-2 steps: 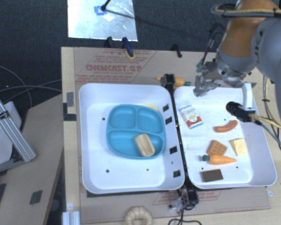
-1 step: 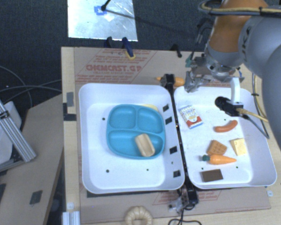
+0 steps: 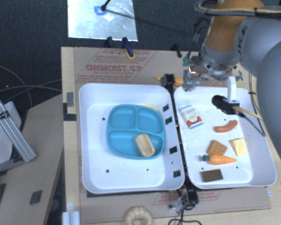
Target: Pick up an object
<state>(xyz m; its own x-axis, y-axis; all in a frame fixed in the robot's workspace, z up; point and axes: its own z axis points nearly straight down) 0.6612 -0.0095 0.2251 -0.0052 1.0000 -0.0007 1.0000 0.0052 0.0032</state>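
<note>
My gripper (image 3: 191, 82) hangs over the far left corner of the right bin (image 3: 260, 158), with nothing seen in its grasp. Below it in that bin lie a small red, white and blue carton (image 3: 190, 116), a sausage (image 3: 225, 125), a waffle piece (image 3: 217, 148), a cheese wedge (image 3: 239, 146), a carrot (image 3: 220, 160) and a brown bar (image 3: 211, 175). The carton is the nearest to the gripper, a little toward the front. The left bin (image 3: 91, 139) holds a blue divided plate (image 3: 131, 125) with a bread roll (image 3: 144, 145) on it.
A yellow item (image 3: 152, 107) peeks out behind the plate. An orange thing (image 3: 177, 82) lies just beyond the bins' far rim, beside the gripper. A blue clamp (image 3: 128, 48) sits at the board's back edge, and a beige ring (image 3: 139, 215) at the front.
</note>
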